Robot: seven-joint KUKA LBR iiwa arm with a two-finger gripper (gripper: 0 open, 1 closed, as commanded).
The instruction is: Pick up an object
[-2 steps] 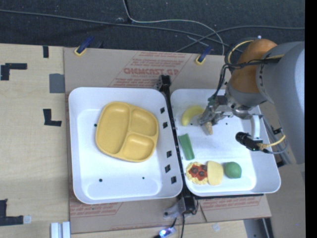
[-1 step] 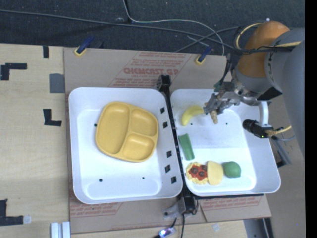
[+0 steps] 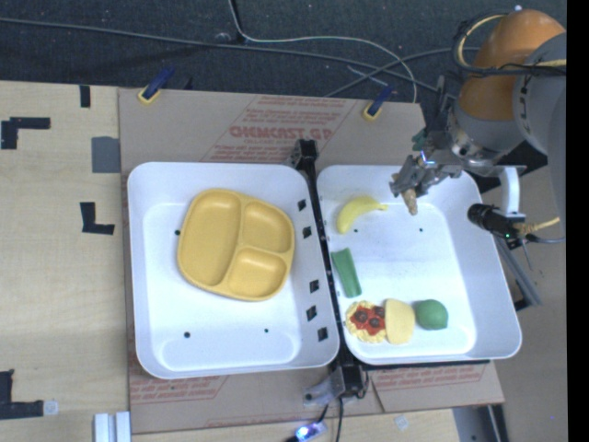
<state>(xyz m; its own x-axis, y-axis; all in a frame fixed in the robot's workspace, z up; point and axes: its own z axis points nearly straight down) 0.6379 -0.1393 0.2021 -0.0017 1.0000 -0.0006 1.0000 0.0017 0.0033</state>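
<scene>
On the bench sit two shallow white bins, side by side. The left bin point(image 3: 152, 274) holds one yellow plate point(image 3: 235, 244), glossy plastic with rounded corners, moulded into three compartments. The right bin point(image 3: 465, 274) holds four things: a curved yellow banana point(image 3: 357, 213) near its far left corner, a flat green strip point(image 3: 346, 272) along its left edge, and near its front edge a yellow pizza slice point(image 3: 377, 320) with red topping, touching a round green piece point(image 3: 430, 314). All four look like smooth toy plastic. The gripper point(image 3: 408, 194) hangs over the right bin's far edge, just right of the banana, with nothing between its fingers. Whether those fingers are spread or closed is too small to make out.
</scene>
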